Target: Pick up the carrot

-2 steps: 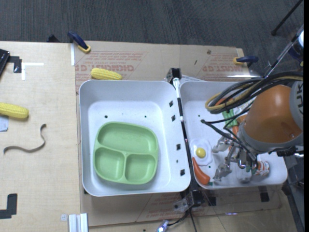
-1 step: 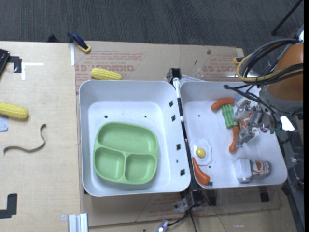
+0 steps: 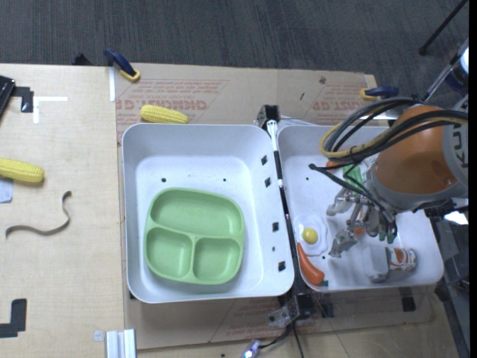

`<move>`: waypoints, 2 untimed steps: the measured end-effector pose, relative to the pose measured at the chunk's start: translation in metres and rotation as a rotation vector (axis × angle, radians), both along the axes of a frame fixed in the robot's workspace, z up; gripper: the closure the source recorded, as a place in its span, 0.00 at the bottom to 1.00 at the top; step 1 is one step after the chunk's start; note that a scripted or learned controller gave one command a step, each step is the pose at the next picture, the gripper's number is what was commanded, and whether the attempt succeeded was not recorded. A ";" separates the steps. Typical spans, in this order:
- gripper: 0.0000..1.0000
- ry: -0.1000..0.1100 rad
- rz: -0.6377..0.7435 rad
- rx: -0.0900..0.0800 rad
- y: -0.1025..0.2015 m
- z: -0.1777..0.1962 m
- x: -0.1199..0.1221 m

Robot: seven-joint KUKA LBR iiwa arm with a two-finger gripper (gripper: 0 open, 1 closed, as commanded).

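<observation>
The carrot (image 3: 310, 266) is a small orange piece lying along the front left wall of the right bin (image 3: 425, 274), just below a toy fried egg (image 3: 310, 236). My gripper (image 3: 349, 233) hangs low over the middle of the right bin, to the right of the egg and a short way up and right of the carrot. It is apart from the carrot. The grey arm with its orange band (image 3: 414, 155) covers the back right part of that bin.
A small can (image 3: 401, 260) lies on its side at the front right of the right bin. A green and red item (image 3: 356, 174) peeks out beside the arm. The left bin (image 3: 134, 274) holds a green divided plate (image 3: 195, 236). Two corn cobs (image 3: 164, 114) (image 3: 21, 171) lie outside the bins.
</observation>
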State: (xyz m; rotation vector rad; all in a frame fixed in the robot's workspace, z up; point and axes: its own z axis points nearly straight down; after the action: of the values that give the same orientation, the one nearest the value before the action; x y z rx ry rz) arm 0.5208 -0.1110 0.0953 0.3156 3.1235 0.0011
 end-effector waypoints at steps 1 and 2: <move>0.00 -0.005 0.168 -0.002 0.003 -0.002 0.084; 1.00 -0.013 0.168 -0.004 0.003 0.009 0.086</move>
State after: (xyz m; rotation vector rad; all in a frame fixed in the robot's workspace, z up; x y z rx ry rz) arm 0.6069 -0.1084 0.1046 0.0527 3.1261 -0.0024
